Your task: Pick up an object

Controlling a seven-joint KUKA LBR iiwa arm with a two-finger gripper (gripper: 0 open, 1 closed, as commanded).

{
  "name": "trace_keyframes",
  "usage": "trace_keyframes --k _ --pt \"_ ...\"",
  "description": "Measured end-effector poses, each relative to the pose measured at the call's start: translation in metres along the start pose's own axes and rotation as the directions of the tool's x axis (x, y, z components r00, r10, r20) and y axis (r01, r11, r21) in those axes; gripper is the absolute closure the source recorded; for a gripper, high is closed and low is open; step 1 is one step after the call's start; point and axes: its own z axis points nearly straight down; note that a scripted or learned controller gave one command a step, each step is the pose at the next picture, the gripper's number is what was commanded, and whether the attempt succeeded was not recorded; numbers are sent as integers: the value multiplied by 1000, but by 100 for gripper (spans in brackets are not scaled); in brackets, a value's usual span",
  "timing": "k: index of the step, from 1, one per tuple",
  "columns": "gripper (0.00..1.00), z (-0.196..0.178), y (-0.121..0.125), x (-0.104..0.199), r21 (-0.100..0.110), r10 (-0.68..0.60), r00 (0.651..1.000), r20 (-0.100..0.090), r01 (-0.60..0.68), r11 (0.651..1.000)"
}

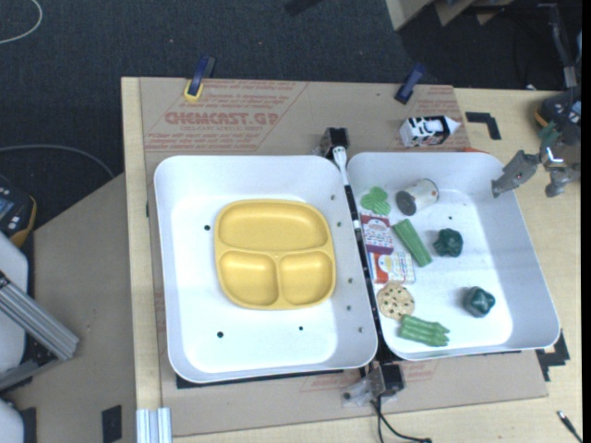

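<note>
We saw two white bins side by side on the counter [277, 109]. The left bin [180, 247] held one yellow divided plate [274, 252] with three compartments. The right bin [517, 257] held the small things, mostly crowded toward its left wall: one green leaf-shaped piece [375, 199], one small metal can [418, 195] lying on its side, one flat printed packet [379, 234] with a second printed card [392, 267] just below it, one long green vegetable [412, 243] set at a slant beside the packet, one cookie [395, 299], one bunch of green stalks [423, 330] near the front rim, and two dark green lumps, one [449, 242] near the middle and one [478, 300] further front. The right half of that bin's floor lay bare around the lumps.

The gripper [540, 173] sat at the right bin's far right corner, above the rim and well apart from every item; nothing was between its fingers (how wide they stood apart we could not tell, since the picture's edge cut it off).

Behind the right bin stood a small black-and-white carton [429, 130]. Two clamps, one with a yellow tip [198, 79] and one blue [410, 85], gripped the counter's far edge. The packet's print was too small to read.
</note>
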Motion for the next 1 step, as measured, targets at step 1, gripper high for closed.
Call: trace_keyframes --k 1 --pt "0 -7 2 1 -13 -3 1000 3 3 1000"
